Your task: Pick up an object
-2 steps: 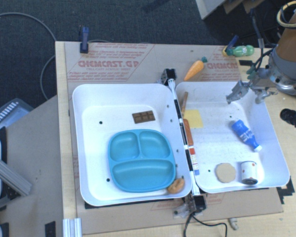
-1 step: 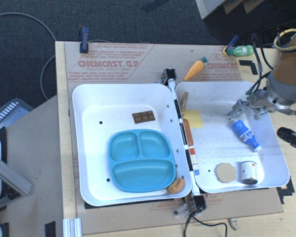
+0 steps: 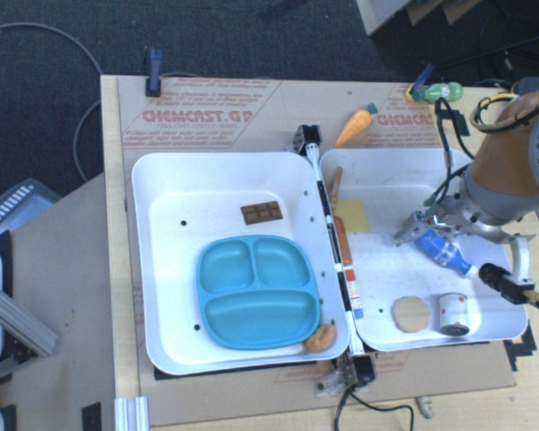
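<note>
Reaching in from the right, the arm is hanging its gripper low over the right bin, just at the upper end of a blue bottle that is lying tilted on the bin floor. Whether that tool is grasping the bottle or released I cannot tell. A round tan disc and a small can are sitting near the bin's front edge.

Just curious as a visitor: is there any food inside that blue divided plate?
No. All three compartments of the blue plate look bare. A small brown pastry sits beside its lower right corner, on the bin floor. Whatever lies under the plate is hidden.
</note>
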Controlling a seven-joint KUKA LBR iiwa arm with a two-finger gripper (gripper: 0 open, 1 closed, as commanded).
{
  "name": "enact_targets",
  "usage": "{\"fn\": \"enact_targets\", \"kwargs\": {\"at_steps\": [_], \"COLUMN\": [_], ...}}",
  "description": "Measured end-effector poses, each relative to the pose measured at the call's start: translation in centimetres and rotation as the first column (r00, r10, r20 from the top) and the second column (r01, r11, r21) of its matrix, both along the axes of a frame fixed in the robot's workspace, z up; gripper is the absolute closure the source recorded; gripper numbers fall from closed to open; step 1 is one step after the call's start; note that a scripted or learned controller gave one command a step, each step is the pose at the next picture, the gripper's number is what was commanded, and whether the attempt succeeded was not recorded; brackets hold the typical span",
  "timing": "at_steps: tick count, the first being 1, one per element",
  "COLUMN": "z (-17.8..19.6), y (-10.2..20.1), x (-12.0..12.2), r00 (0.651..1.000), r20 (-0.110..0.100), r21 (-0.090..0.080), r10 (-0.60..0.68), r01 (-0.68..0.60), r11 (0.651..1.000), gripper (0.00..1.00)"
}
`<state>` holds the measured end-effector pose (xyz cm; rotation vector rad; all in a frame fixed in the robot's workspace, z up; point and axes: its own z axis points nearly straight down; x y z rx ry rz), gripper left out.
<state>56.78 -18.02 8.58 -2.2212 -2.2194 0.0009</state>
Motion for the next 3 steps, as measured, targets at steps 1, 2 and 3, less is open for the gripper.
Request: {"fn": "enact_targets", "kwargs": {"at_steps": [1, 2, 3], "z": [4.0, -0.2, 0.9], "y": [-0.6, -1.4, -1.4], "x": [-1.7, -0.3, -0.3], "r00": [1.000, 1.000, 1.000], "r20": [0.003, 0.000, 0.003], "r21": [-0.001, 0.000, -0.001], "r10": [0.001, 0.000, 0.000], "r01": [-0.001, 0.000, 0.000], "r11": [1.000, 1.000, 1.000], "gripper": [0.00, 0.00, 1.00]}}
